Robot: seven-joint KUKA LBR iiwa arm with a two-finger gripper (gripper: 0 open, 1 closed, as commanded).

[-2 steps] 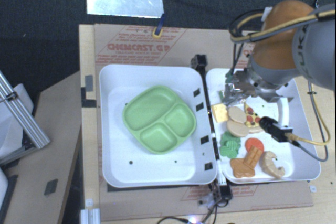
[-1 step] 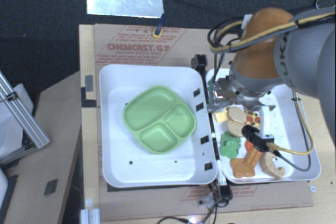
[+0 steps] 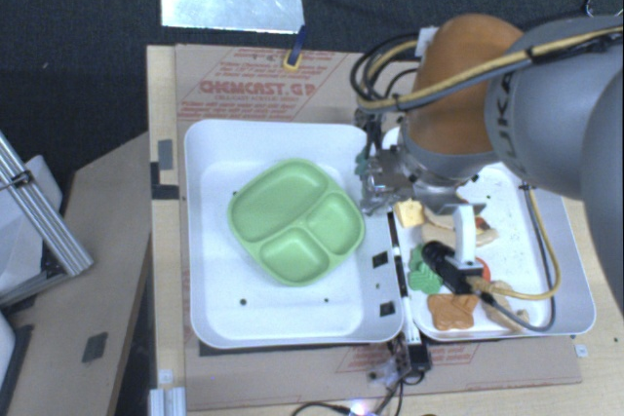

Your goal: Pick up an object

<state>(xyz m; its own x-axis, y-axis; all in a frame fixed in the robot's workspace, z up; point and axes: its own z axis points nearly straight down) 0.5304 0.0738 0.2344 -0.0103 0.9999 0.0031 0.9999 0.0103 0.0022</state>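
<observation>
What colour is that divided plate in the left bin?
Light green; the divided plate shows plainly in the overhead camera view.

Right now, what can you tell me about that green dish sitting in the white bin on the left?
The green plate is a pale, matte, plastic-looking tray with rounded corners, split by raised ridges into three compartments: one large and two smaller. It lies flat and right side up on the floor of the left bin, turned at an angle to the bin's walls and sitting toward its right half. Nothing lies in its compartments. The arm's tool hangs near its right edge; whether they touch is unclear.
</observation>
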